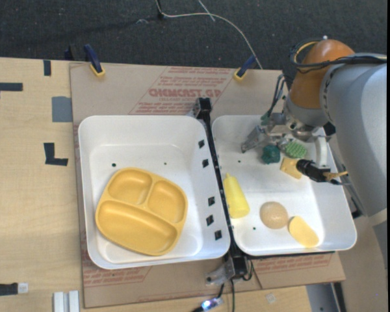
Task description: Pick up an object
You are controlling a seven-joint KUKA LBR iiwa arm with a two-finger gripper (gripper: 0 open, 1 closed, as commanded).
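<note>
Poised over right bin's (266, 186) twelve-o'clock end with gripper (262, 142); cannot tell how wide. Likeliest pick: teal piece (270, 153), just beside gripper at five o'clock, compact, no clear long axis.

Dark carpet (84, 12), perhaps; pale wooden bench (26, 194)

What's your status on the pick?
Gripper low in right bin, beside teal piece. Grasp unconfirmed. Green piece and yellow block crowd close.

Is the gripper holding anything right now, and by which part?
Cannot tell. The gripper is close beside a small teal object in the right bin, but no hold shows.
</note>
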